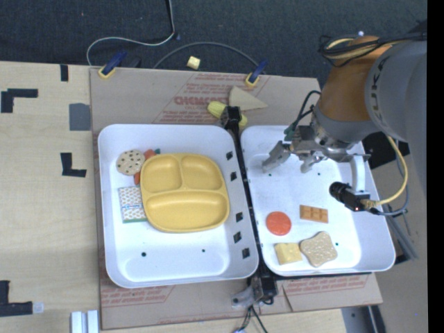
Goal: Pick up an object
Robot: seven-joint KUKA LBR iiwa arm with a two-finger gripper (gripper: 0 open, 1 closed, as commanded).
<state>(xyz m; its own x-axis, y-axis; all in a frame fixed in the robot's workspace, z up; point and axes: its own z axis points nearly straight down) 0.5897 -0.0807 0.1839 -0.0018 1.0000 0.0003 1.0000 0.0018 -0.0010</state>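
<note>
Toy cracker (313,214), probably light and rigid, lay flat for an edge grasp; the gripper (294,156) hung open, holding nothing.

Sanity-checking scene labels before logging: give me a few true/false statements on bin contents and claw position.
1. The yellow divided plate lies in the left bin. True.
2. The claw is over the left bin. False: it is over the upper part of the right bin.
3. The red disc lies in the right bin. True.
4. The claw holds the orange cracker. False: the cracker lies on the bin floor, apart from the claw, nothing between its fingers.
5. The round cookie sits in the right bin. False: it is in the left bin, beside the plate's upper left.
</note>
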